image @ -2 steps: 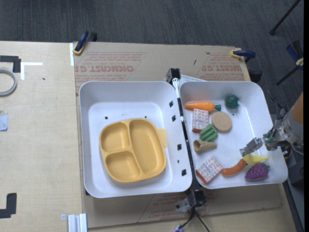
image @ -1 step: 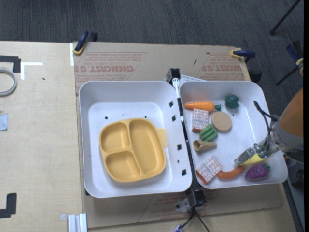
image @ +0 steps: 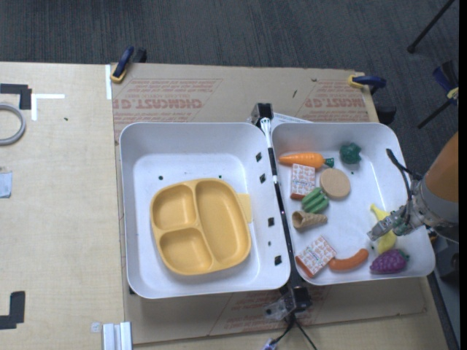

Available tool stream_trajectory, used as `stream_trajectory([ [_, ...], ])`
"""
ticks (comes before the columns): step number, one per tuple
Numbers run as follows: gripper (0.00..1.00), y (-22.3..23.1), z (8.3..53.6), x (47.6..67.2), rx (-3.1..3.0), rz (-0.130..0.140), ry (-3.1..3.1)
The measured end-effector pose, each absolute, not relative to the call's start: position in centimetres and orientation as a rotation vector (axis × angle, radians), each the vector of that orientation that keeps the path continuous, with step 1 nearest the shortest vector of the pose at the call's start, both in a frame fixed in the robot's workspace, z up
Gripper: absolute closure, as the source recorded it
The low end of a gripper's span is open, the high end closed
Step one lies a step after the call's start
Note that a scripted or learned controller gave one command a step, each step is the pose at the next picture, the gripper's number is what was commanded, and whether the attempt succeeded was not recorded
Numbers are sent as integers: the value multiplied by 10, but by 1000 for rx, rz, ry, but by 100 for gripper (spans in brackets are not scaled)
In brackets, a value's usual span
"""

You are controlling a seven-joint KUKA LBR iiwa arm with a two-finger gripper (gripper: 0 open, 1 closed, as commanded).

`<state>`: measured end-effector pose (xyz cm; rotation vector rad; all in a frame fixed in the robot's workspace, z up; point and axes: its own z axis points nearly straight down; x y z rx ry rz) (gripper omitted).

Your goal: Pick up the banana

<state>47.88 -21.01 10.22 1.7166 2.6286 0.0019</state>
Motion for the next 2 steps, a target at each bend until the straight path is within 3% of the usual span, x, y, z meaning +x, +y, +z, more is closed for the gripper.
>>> stream_trajectory([
  [1, 100, -151, 157, 505, 1949, 1, 2460],
  [2, 100, -193, 140, 565, 2045, -1, 2383],
])
